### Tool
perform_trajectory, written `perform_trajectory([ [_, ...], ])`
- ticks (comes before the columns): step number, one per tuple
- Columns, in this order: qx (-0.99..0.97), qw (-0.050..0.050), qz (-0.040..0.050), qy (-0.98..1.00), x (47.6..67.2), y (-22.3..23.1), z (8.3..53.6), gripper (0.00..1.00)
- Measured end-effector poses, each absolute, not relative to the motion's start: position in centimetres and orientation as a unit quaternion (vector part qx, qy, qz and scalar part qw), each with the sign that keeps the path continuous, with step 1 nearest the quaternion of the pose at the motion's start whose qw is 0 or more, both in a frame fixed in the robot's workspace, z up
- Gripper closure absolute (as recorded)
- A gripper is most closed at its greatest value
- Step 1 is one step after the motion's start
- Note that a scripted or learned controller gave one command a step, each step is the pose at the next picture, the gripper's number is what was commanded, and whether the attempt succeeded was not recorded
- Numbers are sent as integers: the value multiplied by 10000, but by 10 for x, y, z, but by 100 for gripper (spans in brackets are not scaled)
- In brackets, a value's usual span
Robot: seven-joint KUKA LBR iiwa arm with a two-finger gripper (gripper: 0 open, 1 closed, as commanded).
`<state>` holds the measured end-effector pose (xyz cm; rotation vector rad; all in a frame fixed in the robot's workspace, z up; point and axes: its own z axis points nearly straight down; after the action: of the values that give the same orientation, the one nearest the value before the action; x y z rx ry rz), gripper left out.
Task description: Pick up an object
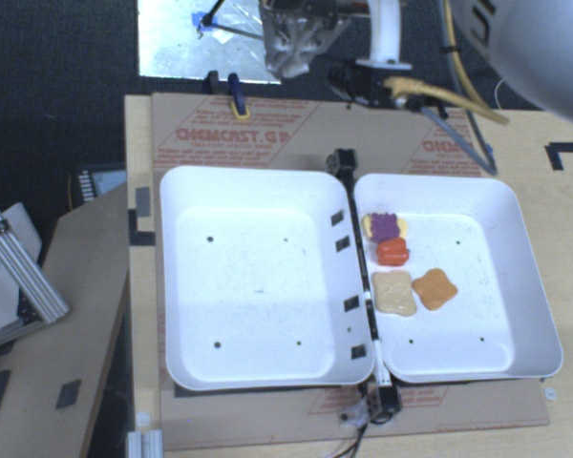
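A robotics lab: two white bins (258,184) on a taped cardboard-covered bench (267,132), cabling (449,103), aluminium framing (19,265).

A: Where is the gripper (291,51)?

B: High at twelve o'clock, above the board behind both bins, well apart from the pieces.

A: And the right bin (516,256)?

B: Four pieces near its nine o'clock wall: a purple piece (386,226) on a yellow one (371,225), a red piece (392,251) just beside them at six o'clock, then a beige slice (393,294) touching an orange piece (435,288).

A: The left bin (186,284)?

B: Bare white floor.
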<state>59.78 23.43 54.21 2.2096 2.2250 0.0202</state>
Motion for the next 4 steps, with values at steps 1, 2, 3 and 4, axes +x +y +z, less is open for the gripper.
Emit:
perform_trajectory([
  [1,7071,-13,-30,7072,619,234,451,100],
  [2,7075,-21,-38,7067,552,196,399,100],
  [3,7041,24,81,7100,549,236,523,100],
  [4,7055,2,11,7087,549,234,515,0],
])
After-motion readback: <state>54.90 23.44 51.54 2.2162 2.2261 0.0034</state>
